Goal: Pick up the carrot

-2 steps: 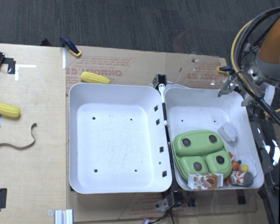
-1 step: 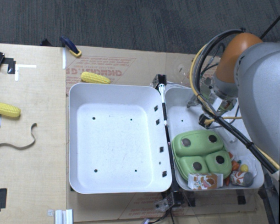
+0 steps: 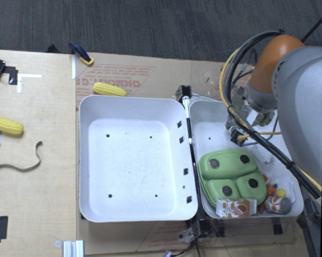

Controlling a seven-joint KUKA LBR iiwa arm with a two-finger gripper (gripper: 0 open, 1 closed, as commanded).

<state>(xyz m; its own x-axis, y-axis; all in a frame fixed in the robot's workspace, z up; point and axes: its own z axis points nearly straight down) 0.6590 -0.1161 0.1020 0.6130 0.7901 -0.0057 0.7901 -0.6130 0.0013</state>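
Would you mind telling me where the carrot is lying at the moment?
The carrot lies in the right bin, near its lower right corner, wedged between the green tray and a small can.

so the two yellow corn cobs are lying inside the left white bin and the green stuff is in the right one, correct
Not quite. The camera view shows both yellow corn cobs outside the bins: one on the cardboard just above the left white bin, the other on the wooden bench far to its left. The green moulded plastic pieces do lie in the right white bin.
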